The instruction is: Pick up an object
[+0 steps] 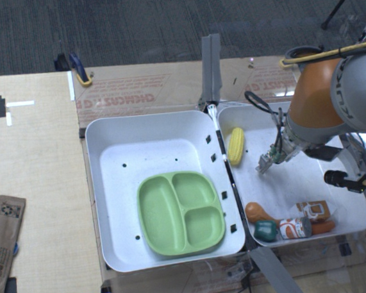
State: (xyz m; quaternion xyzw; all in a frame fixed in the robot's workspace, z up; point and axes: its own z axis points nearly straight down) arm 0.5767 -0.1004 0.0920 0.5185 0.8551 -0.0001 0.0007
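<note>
The bench is a pale wooden surface carrying two shallow white bins side by side. The left bin holds a green divided plate with three compartments, lying flat toward its near right part. The right bin sits just beside it, the two touching along a shared edge with black clips.

The arm, grey with a broad orange band, reaches in from the right over the far part of the right bin. Its gripper points down and to the left above the white floor of that bin, near the middle. Whether the fingers are apart or together cannot be told at this size, and nothing can be seen between them.

A yellow corn cob lies at the far left of the right bin, just left of the gripper and apart from it. Along the near edge lie an orange carrot-like piece, a green-topped can on its side, and a small brown packet, close together and well apart from the gripper.
</note>
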